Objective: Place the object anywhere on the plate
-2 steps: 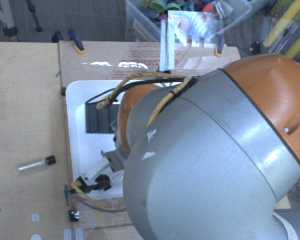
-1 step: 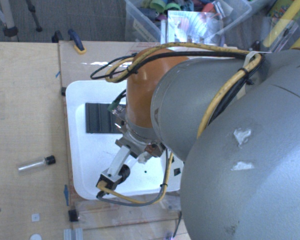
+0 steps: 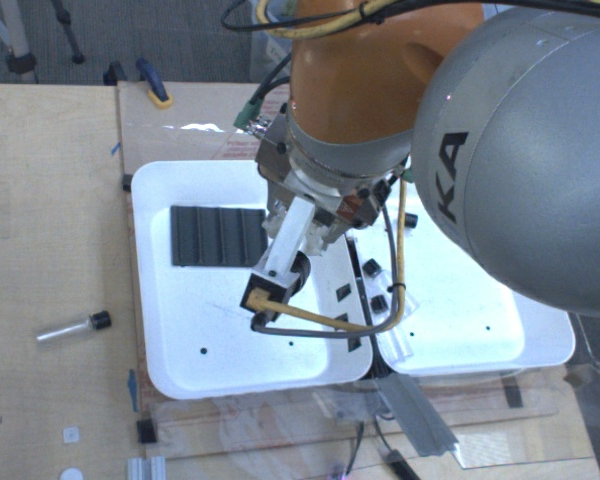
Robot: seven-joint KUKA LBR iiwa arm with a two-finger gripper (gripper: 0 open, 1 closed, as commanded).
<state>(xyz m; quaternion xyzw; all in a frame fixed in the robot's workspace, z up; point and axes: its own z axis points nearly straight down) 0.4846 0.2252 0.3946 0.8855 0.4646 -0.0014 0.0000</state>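
The left bin [image 3: 180, 358] and the right bin [image 3: 480, 313], 2 in all, look like smooth white plastic with a soft gloss. In the left one, the dark ribbed plate [image 3: 218, 236] is matt charcoal, plastic or rubber by its look, with raised ridges. The surface [image 3: 40, 218] is pale wood, matt, with faint grain. A browner board [image 3: 180, 118] under the bins has a sheen and catches a bright glare. The arm [image 3: 520, 148] has a smooth grey satin shell, and its orange band [image 3: 370, 48] is glossy. A small tube [image 3: 65, 330] on the wood looks like bright metal with a black cap.
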